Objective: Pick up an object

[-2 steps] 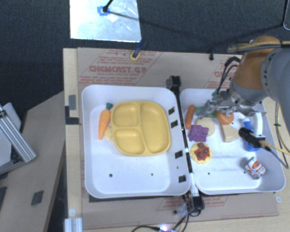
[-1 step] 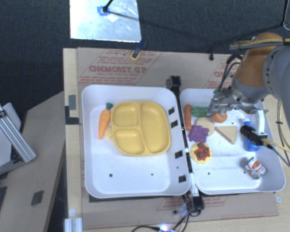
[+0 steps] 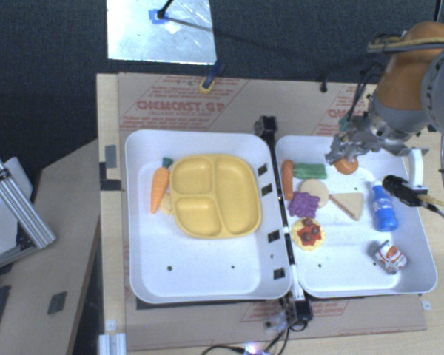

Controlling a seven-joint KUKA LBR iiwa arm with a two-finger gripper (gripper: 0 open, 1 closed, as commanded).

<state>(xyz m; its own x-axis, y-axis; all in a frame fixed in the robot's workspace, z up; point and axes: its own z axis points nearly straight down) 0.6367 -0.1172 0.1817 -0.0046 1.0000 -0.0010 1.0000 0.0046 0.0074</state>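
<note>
Brown board bench, two white bins, dark carpet

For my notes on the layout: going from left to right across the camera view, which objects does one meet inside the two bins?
Carrot → yellow plate → sausage → purple grapes → bread slice → blue bottle → small can.

the bench bears two white bins, left and right, side by side.

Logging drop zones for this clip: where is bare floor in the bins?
Free: the left bin in front of the yellow plate; the right bin between pizza and can. Crowded: its far end, around the gripper.
</note>
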